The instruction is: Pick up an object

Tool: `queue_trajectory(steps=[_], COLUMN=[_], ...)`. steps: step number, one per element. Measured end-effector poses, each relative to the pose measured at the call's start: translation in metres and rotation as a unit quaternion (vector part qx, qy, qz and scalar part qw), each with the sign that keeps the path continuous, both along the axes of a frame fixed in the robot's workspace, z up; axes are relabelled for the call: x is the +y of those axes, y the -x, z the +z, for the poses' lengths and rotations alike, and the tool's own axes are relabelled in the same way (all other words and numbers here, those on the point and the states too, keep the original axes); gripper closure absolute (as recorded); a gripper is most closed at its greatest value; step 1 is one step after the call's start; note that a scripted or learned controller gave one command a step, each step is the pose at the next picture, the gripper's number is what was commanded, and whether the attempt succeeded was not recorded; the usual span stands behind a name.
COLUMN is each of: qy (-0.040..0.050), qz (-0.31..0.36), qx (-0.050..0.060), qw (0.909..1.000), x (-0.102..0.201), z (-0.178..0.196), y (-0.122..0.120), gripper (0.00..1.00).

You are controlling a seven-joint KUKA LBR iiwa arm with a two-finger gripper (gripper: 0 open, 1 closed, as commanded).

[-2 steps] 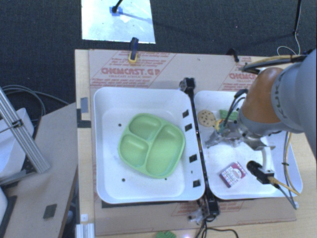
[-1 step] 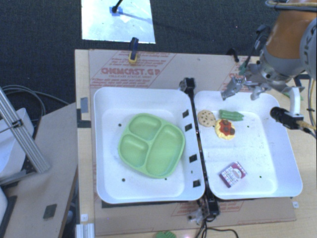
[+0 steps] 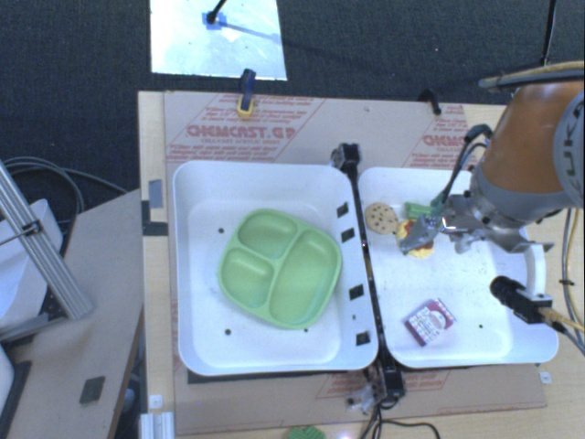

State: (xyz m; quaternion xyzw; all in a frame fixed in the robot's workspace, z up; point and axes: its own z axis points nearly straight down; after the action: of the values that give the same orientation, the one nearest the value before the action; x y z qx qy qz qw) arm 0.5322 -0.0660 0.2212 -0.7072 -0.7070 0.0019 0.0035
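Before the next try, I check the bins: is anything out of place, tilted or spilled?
Nothing looks spilled or damaged. The green plate sits turned at an angle in the left bin. The cookie and small packet lie loose in the right bin.

Green tray (image 3: 280, 280) — smooth, matt plastic; white bins (image 3: 196, 245) — smooth plastic, slightly glossy.

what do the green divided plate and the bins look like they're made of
Green divided plate: likely moulded plastic, matte with a soft sheen, smooth rounded compartment ridges. Left bin and right bin: probably thin formed white plastic, with rounded corners and a faint gloss; the exact material can't be confirmed.
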Motion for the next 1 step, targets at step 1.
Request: queue_trajectory(steps=[1], qy=[0.0024], qz=[-0.005], qx=[-0.002], qw=[1.0000], x=[-0.1112], z=[-0.1421], y=[0.0426], gripper=[0.00])
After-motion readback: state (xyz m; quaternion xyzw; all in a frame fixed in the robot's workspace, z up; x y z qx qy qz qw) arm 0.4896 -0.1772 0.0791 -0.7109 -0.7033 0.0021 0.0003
